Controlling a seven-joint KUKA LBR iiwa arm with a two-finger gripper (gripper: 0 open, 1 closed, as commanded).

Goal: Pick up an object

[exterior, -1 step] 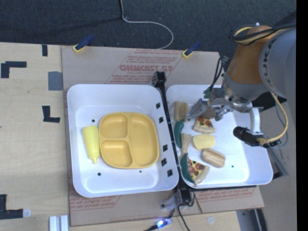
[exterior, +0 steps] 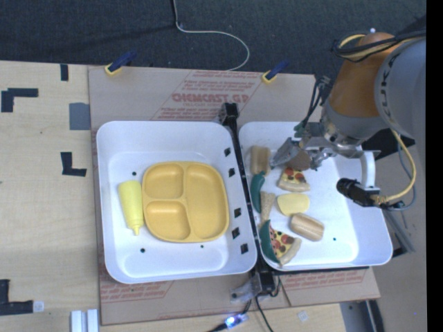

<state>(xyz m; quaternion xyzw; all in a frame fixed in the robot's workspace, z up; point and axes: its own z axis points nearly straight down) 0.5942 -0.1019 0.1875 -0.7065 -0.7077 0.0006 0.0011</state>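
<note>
Pizza-slice toy (exterior: 293, 179) — small wedge, tan crust, red topping with dark spots — is my read of the target; it lies flat in the right white bin (exterior: 360, 237), upper middle, directly under the gripper (exterior: 299, 155).

How to do this step well, as I judge it:
- Gripper sits low over the slice's upper edge, apparently just off or barely touching it. Can't tell whether the jaws are spread or closed — the metal parts blur together at this angle.
- Slice is flat and thin, so there's little height to pinch. Straddle the narrow width of the wedge, not the long axis, and go down until the tips are nearly at the bin floor before closing.
- Neighbours are tight: pale yellow rounded block (exterior: 293, 203) just below, tan bread-like piece (exterior: 259, 160) to the left, green curved pepper-like piece (exterior: 257, 189) beside the divider. Keep the descent vertical to avoid nudging them.
- Lift straight up and confirm the slice is between the tips — nothing is visibly held now.

Other items: brown hot-dog-shaped toy (exterior: 306, 226) and second pizza slice with dark green edge (exterior: 278, 242) lower in the same bin — well clear. Left white bin (exterior: 111, 185) holds a yellow compartment plate (exterior: 185, 200) and yellow squeeze bottle (exterior: 131, 205); irrelevant to this grasp.

Slice looks rigid moulded plastic, glossy — likely slippery, so close firmly.
</note>
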